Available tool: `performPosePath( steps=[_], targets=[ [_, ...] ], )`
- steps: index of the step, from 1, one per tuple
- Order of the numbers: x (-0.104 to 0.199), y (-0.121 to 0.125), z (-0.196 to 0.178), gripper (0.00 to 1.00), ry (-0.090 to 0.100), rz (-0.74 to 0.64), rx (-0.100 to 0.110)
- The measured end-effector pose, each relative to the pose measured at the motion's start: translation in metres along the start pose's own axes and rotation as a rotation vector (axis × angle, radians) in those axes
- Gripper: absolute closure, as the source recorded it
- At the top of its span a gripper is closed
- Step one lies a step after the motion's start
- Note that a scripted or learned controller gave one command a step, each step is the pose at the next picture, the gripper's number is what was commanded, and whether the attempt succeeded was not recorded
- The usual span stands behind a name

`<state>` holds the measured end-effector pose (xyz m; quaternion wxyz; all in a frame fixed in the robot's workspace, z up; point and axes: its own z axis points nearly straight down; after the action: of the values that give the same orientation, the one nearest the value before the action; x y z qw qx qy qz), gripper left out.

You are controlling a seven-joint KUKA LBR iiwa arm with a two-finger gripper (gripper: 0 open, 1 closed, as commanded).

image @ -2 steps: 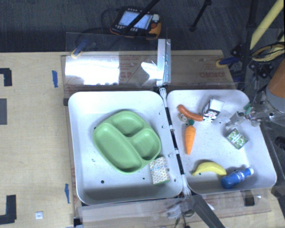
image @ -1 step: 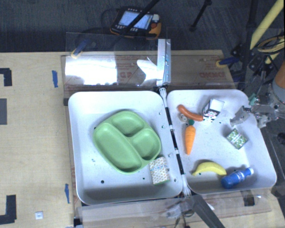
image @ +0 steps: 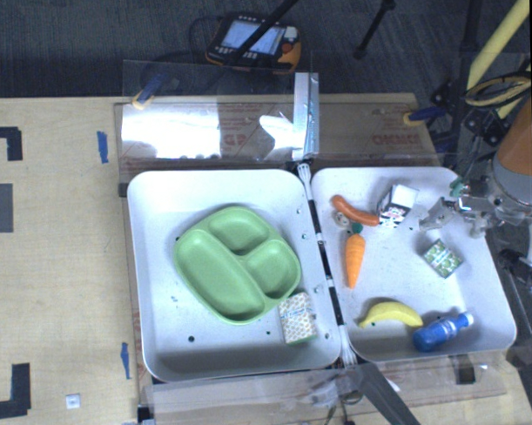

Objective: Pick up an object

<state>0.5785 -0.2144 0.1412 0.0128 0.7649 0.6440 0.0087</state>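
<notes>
Far to the left of my claw (image: 462,207), in the left bin (image: 154,255): green divided plate (image: 237,262), w/ a small patterned packet (image: 297,318) just beside its lower right edge. In the right bin (image: 495,278), still left of my claw: hot dog (image: 353,213), orange carrot (image: 354,256) below it, white box (image: 396,201) closer to me. Below-left of me: yellow banana (image: 390,314) touching a blue bottle (image: 443,329). Green patterned packet (image: 442,258) sits just below me. My claw hangs over the bin's upper right; can't tell if it's apart or together; nothing seen clamped.
</notes>
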Motion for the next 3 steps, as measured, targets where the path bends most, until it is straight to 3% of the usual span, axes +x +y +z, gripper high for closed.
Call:
performPosePath(
  steps=[1,2,3],
  targets=[
    [0.0,0.001,0.002,0.0,0.0,0.013,-0.01],
    [0.023,0.068,-0.029,0.0,-0.002,0.294,0.03],
    [0.067,0.078,0.019,0.0,0.003,0.008,0.032]
  ],
)
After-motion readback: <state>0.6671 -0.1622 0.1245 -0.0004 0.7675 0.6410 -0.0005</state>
